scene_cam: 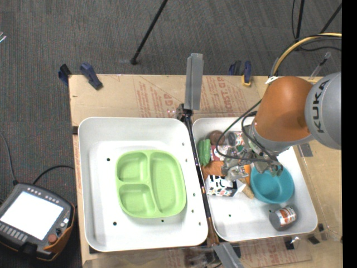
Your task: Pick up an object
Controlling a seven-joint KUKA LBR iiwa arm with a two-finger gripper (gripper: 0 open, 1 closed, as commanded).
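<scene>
My gripper point(239, 170) hangs low over the left half of the right bin point(301, 166), under the orange band of the arm point(284, 110). It is above a heap of small things: a black-and-white patterned box point(222, 186), an orange piece point(213, 169), a green oblong item point(204, 150) and a brown round item point(216, 136). A blue bowl point(273, 187) sits just right of the gripper. A tin can point(283, 216) lies on its side near the bin's front right corner. The wrist and its cables hide part of the heap.
The left bin point(92, 205) holds a light green divided plate point(150, 183) at its middle. A grey upright post point(194, 88) stands behind the gap between the bins. Clamps sit along the back edge of the bench, and a handheld screen point(33, 219) lies on the floor at lower left.
</scene>
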